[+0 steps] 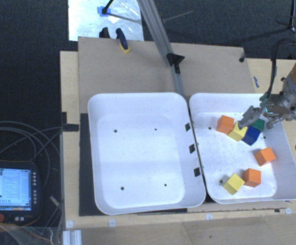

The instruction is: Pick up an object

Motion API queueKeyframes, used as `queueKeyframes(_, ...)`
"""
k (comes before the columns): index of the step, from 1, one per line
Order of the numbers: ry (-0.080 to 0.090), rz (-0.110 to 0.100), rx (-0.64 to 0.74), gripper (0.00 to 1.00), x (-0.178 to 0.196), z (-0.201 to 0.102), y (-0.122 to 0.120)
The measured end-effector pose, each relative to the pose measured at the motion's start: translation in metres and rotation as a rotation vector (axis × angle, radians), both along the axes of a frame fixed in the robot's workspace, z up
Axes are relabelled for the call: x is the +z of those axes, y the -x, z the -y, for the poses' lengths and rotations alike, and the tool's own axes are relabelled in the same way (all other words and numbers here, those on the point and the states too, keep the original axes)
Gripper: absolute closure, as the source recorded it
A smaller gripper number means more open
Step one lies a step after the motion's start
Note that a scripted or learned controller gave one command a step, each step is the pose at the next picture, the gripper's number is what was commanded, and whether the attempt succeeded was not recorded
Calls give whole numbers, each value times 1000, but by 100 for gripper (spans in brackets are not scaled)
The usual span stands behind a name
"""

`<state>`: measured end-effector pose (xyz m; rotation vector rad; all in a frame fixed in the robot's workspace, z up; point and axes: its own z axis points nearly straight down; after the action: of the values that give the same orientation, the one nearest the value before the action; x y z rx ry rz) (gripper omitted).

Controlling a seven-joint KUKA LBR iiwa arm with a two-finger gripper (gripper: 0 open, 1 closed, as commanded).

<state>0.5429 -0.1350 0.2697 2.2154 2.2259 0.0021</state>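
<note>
Several coloured blocks lie in the right bin [286, 188]. An orange block [225, 123], a yellow block [236, 132], a blue block [251, 135] and a green block [259, 125] are clustered near its far side. My gripper [253, 117] reaches in from the right and hangs just over the green and blue blocks, partly hiding the green one. Nothing is visibly held. Nearer the front lie an orange block [265, 156], another orange block [252, 177] and a yellow block [233, 183].
The left bin [99, 137] stands beside the right one, joined by black clips at the shared wall. A grey pole [158, 27] slants over the bench's back. A teach pendant [12, 190] and cables lie on the floor at the left.
</note>
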Motion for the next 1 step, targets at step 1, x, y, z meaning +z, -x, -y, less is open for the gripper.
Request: queueKeyframes(1,0,1,-1,0,0,0,0)
